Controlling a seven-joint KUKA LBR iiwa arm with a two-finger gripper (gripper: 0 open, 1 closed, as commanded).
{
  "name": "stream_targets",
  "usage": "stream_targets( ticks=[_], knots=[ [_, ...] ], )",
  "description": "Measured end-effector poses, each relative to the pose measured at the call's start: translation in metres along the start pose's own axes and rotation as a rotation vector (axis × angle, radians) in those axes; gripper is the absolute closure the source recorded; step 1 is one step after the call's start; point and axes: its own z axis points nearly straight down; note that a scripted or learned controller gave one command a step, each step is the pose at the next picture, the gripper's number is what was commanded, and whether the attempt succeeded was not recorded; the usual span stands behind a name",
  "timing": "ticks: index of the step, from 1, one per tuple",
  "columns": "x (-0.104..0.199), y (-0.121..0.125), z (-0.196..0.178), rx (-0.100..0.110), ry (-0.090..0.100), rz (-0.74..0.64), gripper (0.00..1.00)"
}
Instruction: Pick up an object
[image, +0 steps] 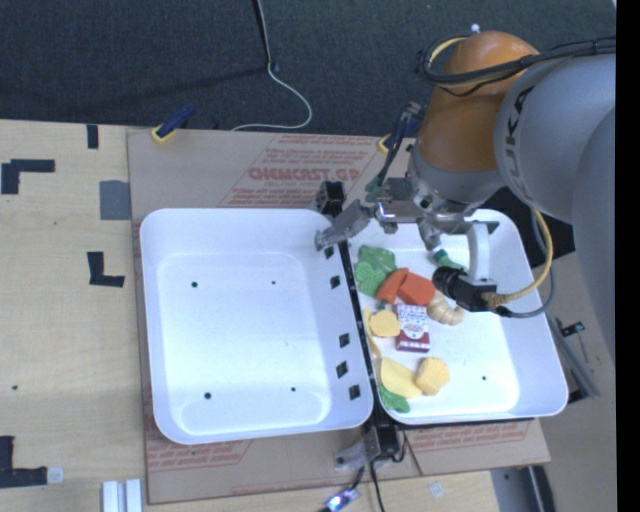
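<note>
Starting at the near rim: the right-hand bin (515, 360) in this view holds the whole heap, pressed along its left wall. Closest in, there's a green scrap (396, 402), and just past it a yellow wedge (399, 377) with a yellow block (433, 375) right beside it. Moving back, a red-and-white packet (412, 330) sits mid-heap, with a round yellow piece (384, 324) on its left and a tan lump (447, 313) on its right. Farther still, an orange-red piece (407, 288) lies against a green piece (375, 266). My pincer (436, 236) hangs over that far end of the heap, and I cannot tell how wide it stands or whether it has hold of anything. The left-hand bin (240, 330) sits alongside. Both bins rest on a cardboard sheet (250, 170) on the table (60, 200), and a blue-and-yellow tool (174, 121) lies at the sheet's far corner.
</note>
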Motion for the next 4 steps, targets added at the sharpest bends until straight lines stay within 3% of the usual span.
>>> stream_targets(
  ticks=[1,2,3,4],
  knots=[
    [-0.007,-0.026,-0.225,0.001,-0.005,0.009,0.0],
    [-0.007,-0.026,-0.226,0.017,-0.006,0.01,1.0],
    [0.047,-0.047,-0.282,0.012,-0.003,0.005,1.0],
    [0.036,-0.082,-0.28,0.017,-0.005,0.011,1.0]
  ],
)
